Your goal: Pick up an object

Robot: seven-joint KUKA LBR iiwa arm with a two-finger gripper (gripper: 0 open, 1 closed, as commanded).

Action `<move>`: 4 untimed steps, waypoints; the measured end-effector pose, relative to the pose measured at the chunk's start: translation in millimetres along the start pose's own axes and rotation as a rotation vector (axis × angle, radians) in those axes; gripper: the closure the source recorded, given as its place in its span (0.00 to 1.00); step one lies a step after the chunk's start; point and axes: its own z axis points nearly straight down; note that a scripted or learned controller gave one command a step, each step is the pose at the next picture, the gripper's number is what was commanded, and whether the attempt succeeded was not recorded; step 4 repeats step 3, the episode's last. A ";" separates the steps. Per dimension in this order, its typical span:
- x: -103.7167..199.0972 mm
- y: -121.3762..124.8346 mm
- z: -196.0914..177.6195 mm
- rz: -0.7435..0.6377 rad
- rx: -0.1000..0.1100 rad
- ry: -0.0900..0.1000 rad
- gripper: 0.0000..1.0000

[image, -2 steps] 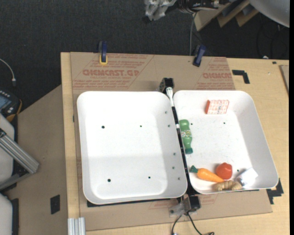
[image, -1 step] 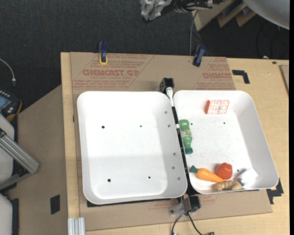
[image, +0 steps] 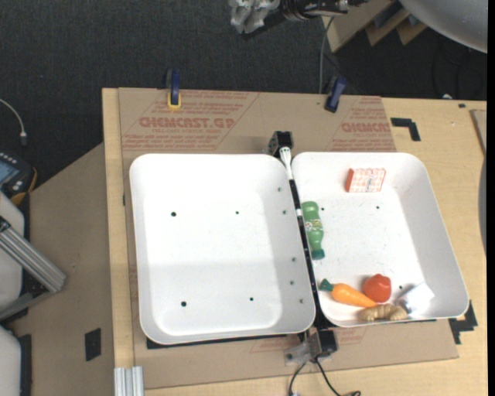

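Right bin (image: 433, 201) stuff: green bottle (image: 312, 229) along left edge, pink box (image: 366, 180) near back, carrot (image: 348, 293), tomato (image: 377, 288), ginger (image: 383, 312) front.

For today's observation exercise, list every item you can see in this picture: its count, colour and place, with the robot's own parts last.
White bins: 2, side by side on the bench.
Green bottle: 1, right bin, left edge.
Small box: 1, orange-pink and white, right bin, far side.
Carrot: 1, orange, right bin, near edge.
Tomato: 1, red, beside the carrot.
Ginger root: 1, tan, near rim.
Clamps: 2, blue, board's far edge.
Gripper: 1, grey, top of view, above the floor.
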 end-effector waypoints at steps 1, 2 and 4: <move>9.3 0.0 0.0 0.000 0.000 0.000 1.00; 14.3 -5.6 -0.5 0.001 0.003 -0.001 1.00; 15.1 -0.1 0.1 0.000 0.000 -0.001 1.00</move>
